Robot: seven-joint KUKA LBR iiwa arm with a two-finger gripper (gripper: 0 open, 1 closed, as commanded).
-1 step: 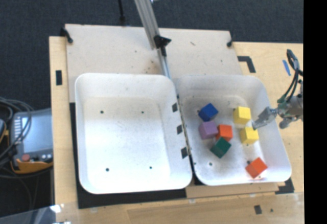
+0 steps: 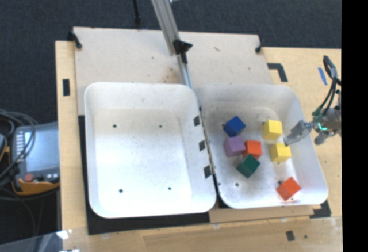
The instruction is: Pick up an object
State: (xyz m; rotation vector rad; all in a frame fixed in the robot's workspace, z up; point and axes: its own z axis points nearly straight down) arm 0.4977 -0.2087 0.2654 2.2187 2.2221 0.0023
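**Ana:** Seven blocks in play, all of them in the right bin, and the left bin beside it has speckled white floor showing. Taking the right bin as a clock face: blue cube near ten o'clock, purple cube just under it at nine, an orange cube touching the purple one, close to centre.

**Ben:** And the green cube just below that pair, around seven. Over toward three o'clock there's a yellow cube, a second yellow cube right beneath it, and an orange-red cube off alone at five, near the rim.

**Ana:** The gripper is reaching in over the rim at three o'clock, a grey tip just beside the two yellow cubes. Can you tell whether it's spread or pinched?

**Ben:** I can't tell; it's too small and blurred at that edge. Nothing visibly sits between its tips, so I'd call the pick not yet made.

**Ana:** How would these handle?

**Ben:** They look like small rigid blocks, probably light, flat-faced, not fragile. My guess is a pinch across two opposite flat faces, square on, holds best; caught on a corner, one could twist out.

**Ana:** Best candidate?

**Ben:** The lone orange-red one has open space on all sides. The yellow pair is nearest, but they sit close together, so a finger may nudge the neighbour.
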